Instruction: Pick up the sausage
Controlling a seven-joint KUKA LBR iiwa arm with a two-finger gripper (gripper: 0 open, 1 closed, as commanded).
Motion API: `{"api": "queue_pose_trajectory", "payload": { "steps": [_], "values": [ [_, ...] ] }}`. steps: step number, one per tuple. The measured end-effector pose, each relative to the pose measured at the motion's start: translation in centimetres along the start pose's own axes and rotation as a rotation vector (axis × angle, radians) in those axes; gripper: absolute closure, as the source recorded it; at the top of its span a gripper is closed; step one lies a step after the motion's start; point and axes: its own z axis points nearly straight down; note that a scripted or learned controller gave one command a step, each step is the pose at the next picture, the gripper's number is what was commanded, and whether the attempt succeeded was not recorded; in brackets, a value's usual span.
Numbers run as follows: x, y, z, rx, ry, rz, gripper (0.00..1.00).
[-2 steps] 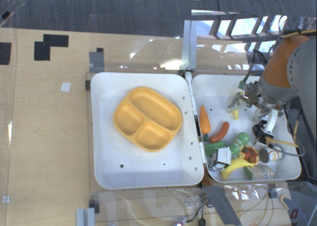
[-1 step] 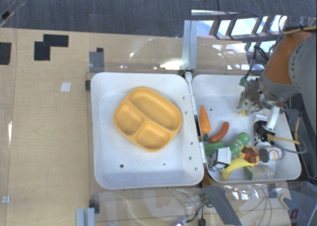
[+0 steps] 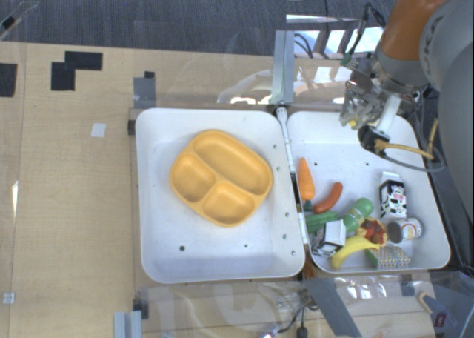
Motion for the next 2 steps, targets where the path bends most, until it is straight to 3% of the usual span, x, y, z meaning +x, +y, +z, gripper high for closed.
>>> {"api": "queue_pose_trajectory", "payload": {
  "steps": [1,2],
  "values": [
    [4.41,-0.2,2.83,0.003,-0.001,-0.181,1.0],
    [4.41,-0.19,2.8,0.002,-0.001,-0.181,0.0]
  ]
}}
